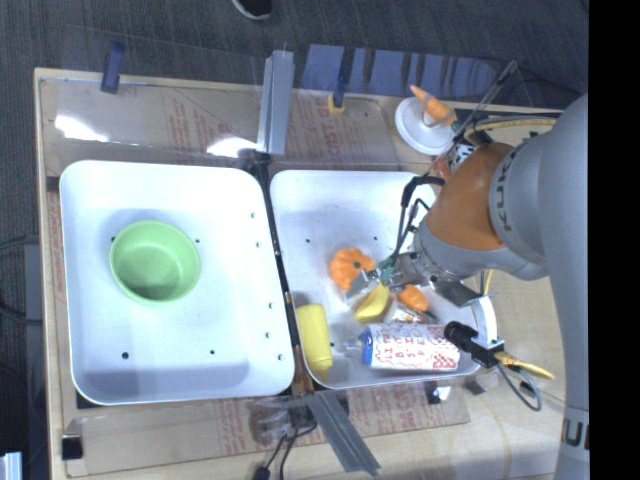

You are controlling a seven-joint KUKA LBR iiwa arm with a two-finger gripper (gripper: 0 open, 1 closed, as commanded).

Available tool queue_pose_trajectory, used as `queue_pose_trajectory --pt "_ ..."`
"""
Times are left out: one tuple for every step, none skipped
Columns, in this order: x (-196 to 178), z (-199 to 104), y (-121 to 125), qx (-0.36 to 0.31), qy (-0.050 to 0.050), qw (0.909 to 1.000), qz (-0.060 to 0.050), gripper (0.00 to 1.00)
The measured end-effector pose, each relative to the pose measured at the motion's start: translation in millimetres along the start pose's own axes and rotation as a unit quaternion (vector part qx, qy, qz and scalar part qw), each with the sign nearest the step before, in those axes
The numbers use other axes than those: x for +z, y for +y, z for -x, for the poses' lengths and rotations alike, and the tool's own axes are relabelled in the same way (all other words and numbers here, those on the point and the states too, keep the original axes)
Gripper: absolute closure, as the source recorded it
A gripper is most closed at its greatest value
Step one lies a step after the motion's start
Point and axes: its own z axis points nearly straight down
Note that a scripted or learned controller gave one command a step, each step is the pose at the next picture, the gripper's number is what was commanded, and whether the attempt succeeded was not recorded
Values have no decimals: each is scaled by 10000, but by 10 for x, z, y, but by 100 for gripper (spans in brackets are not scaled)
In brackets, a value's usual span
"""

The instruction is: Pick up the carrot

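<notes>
- Camera view, bench: two shallow white bins lie side by side; the left bin [90, 358] holds a green bowl [154, 260] in its left half, upright and well apart from the walls.
- Camera view, arm: the grey arm with its orange band [470, 208] reaches in from the right and bends down over the right bin [310, 203], covering that bin's right side.
- Camera view, gripper [398, 276]: it sits low in the right bin among the clutter; whether it is open or closed cannot be told, since the wrist hides it.
- Camera view, carrot [413, 299]: a small orange piece lies in the right bin just beside the gripper, partly under the wrist; whether it is gripped cannot be told.
- Camera view, other contents of the right bin: an orange pumpkin-shaped toy [349, 266] left of the gripper; a yellow wedge [372, 305] touching or just beside the carrot; a yellow block [315, 334] against the bin's left wall; a clear bottle with a red-and-white label [412, 348] lying on its side along the near wall.
- Camera view, outside the bins: a white disc with an orange object on it [424, 123] rests on the bench beyond the right bin.
</notes>
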Motion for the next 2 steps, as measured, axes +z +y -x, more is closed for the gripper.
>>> queue_pose_trajectory --pt "-99 -4 8 -22 1 10000 -1 100" --pt "-1097 -6 711 786 1 9969 5 100"
